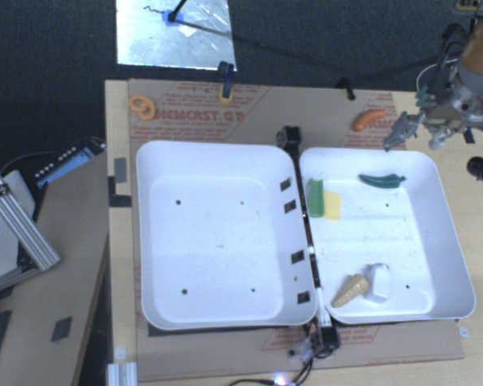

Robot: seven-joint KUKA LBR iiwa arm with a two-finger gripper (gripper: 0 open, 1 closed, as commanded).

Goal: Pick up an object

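Note:
The right bin (443,215) holds a dark green pepper-shaped toy (381,180) near its far edge. A green and yellow sponge (323,199) lies at the bin's left side. An ice-cream cone toy (348,289) and a small white object (377,283) sit close together near the front. My gripper (419,132) hangs above the far right corner of the right bin, with its two fingers (398,133) spread apart and nothing between them. It is up and to the right of the green pepper.
The left bin (157,215) stands beside the right one. An orange sausage-shaped toy (369,120) lies on the cardboard behind the right bin, left of the gripper. A tan ring (142,107) rests at the board's far left corner. A yellow-blue clamp (225,83) is at the far edge.

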